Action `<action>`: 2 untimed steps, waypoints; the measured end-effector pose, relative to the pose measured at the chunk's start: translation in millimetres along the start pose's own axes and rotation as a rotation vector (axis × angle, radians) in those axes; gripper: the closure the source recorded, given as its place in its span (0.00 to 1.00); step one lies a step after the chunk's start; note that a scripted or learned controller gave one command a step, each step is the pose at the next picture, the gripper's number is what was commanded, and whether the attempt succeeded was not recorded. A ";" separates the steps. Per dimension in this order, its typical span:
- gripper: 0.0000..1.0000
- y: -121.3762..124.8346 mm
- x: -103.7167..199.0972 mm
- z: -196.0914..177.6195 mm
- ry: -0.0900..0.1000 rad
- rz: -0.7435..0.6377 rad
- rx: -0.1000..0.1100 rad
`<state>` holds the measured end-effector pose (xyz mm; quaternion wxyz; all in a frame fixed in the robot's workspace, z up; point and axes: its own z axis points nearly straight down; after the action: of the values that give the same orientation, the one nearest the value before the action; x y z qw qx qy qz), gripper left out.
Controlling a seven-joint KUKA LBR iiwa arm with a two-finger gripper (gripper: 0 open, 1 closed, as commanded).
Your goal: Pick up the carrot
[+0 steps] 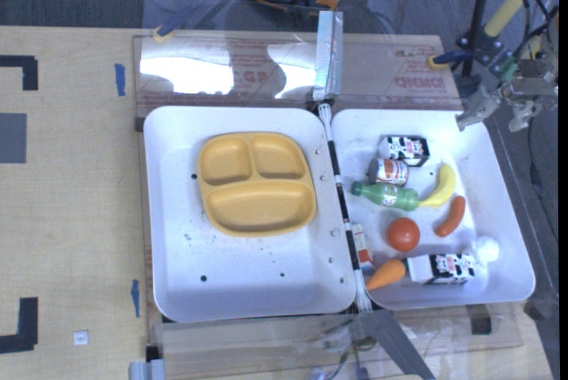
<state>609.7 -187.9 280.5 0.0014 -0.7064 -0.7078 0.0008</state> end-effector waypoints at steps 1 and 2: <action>0.00 -20.6 0.2 108.4 0.000 -0.175 -0.001; 0.00 -65.5 35.9 195.2 -0.001 -0.091 -0.006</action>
<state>543.5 -152.0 85.5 -0.0009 -0.6736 -0.7391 -0.0009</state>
